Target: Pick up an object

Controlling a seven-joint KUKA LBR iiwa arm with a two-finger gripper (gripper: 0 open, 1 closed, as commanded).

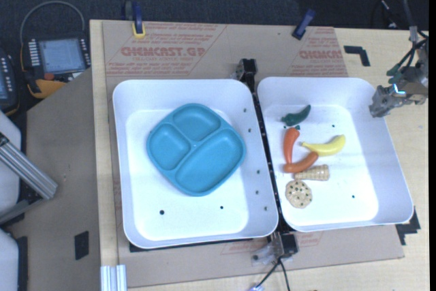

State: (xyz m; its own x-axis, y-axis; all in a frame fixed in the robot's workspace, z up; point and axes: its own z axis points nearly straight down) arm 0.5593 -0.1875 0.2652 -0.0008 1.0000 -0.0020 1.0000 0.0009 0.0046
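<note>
Five small items lie clustered in the right bin (pixel 354 211), well apart from my hand (pixel 383 103) toward the bin's middle. Whether my hand is open: cannot tell. Advised: centre above the banana (pixel 325 145), descend vertically, avoid the adjacent carrot (pixel 291 145).

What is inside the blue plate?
The blue plate in the left bin has three compartments, all bare. What lies under it is covered.
</note>
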